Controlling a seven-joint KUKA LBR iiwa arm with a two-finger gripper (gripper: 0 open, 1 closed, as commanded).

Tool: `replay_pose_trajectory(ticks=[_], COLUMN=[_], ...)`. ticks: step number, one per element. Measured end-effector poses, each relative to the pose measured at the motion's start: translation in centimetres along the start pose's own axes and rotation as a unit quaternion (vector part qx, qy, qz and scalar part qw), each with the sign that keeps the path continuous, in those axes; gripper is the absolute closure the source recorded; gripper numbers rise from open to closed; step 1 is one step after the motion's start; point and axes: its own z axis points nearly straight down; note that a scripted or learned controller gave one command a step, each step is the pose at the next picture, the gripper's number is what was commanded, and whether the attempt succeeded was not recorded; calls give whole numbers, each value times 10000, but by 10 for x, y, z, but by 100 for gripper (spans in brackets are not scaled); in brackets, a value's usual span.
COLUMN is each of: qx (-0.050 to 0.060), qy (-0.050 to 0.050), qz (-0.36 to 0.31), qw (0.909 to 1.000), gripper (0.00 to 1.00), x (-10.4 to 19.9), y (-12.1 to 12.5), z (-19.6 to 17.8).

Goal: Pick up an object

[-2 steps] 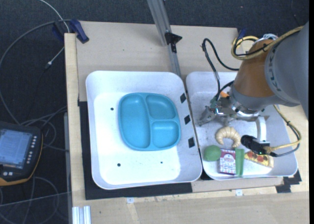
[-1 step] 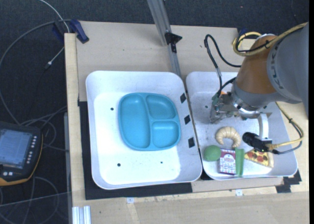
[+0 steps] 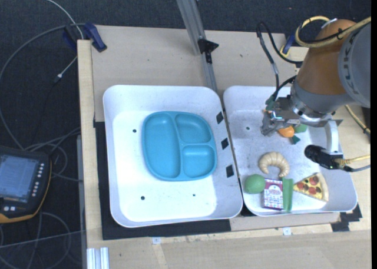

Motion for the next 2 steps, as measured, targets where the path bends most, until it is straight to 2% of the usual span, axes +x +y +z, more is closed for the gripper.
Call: replay_pose_trajectory(ticks=[1, 2], qx=[-1, 48], qy=[0, 27], qz=[-2, -29], qw=[10000, 10000], gripper=[100, 100], x=[0, 58], y=[2, -18], z=[-54, -66])
